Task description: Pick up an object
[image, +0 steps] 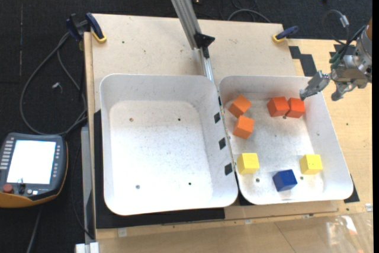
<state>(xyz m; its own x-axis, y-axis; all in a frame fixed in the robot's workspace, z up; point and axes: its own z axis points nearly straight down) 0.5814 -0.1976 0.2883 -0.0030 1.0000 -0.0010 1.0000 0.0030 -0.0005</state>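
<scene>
A: Left bin (118, 127) carries nothing to grasp. Right bin (331, 145) has seven blocks. Reading left to right: two orange blocks near its left wall, one (239, 106) above the other (243, 126), close but I cannot tell if touching. Below them a yellow block (248, 162).

B: And the middle?

A: Blue block (285, 179) near the front wall. Toward the back, two red-orange blocks side by side, apparently touching: the left one (276, 106), the right one (296, 108). A second yellow block (311, 163) sits right of the blue.

B: Gripper?

A: Gripper (327, 85) sits at the right bin's back-right corner, over the rim, above the blocks. Fingers spread apart, nothing between them. One finger (311, 89) points down-left toward the red-orange pair.

B: So the nearest candidate?

A: The right red-orange block, just left of and below the gripper in view. My judgement: a short move inward and down reaches it. Risk: its neighbour crowds the left face, leaving little room for a finger there.
</scene>
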